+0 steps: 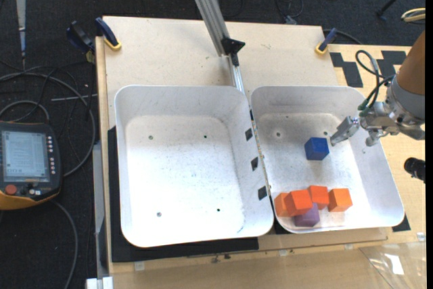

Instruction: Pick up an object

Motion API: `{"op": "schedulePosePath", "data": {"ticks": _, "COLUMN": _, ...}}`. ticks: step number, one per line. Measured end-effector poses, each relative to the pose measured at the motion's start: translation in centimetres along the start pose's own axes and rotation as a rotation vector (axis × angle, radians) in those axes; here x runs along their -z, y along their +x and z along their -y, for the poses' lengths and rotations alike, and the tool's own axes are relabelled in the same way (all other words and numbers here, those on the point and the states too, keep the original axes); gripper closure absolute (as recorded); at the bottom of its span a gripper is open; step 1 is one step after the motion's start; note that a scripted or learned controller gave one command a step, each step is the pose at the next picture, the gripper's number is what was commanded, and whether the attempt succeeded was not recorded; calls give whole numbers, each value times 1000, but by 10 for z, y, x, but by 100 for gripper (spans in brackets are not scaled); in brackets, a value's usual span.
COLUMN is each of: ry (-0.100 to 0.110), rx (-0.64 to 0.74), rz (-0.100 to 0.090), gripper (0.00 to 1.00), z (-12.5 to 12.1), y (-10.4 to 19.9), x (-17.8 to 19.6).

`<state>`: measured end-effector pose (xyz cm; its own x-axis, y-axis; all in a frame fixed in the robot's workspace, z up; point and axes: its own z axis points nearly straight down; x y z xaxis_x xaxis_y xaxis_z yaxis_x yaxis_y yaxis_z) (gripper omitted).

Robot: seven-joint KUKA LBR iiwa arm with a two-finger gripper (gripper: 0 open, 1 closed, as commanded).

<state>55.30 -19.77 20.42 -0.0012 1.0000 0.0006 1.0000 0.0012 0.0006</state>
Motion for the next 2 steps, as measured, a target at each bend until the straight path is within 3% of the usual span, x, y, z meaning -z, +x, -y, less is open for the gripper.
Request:
{"op": "schedulePosePath", "data": {"ticks": 1, "ry": 0, "rx": 4, "rz": 1, "gripper": 0, "z": -31, "y": 30, "x": -112}}
{"op": "schedulePosePath", "data": {"ticks": 2, "ry": -1, "rx": 1, "rz": 2, "gripper": 100, "z": -31, "y": 29, "x": -99}}
